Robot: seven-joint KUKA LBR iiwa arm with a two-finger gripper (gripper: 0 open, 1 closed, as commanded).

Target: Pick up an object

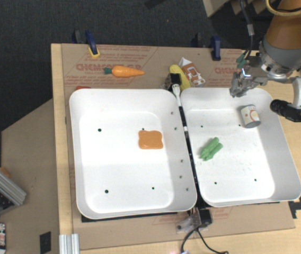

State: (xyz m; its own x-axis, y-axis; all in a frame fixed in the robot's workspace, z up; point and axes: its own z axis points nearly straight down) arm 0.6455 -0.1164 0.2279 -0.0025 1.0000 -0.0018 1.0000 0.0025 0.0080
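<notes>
Hovering over the far edge of the right bin (277,142), the gripper (238,91) hangs from the grey arm (288,30), whose orange band sits above the wrist at the upper right. How wide it stands cannot be told from this slant, and no object shows in its grasp. Nearest to it, a small silver can (249,115) lies on its side on the right bin's floor, a little below and to the right of the gripper tip, apart from it. Further toward the middle of that bin rests a green vegetable-like piece (211,148), well apart from the can. Across the divide, the left bin (87,157) carries an orange slab shaped like toast (150,139) near its centre. Beyond the bins, on the brown board (65,89), a toy carrot (124,71) lies near the far edge, and a small cluster with a yellow piece and a brown-and-white packet (186,74) sits just behind the gap between the two bins. Two blue clamps (92,44) grip the board's far edge.
</notes>
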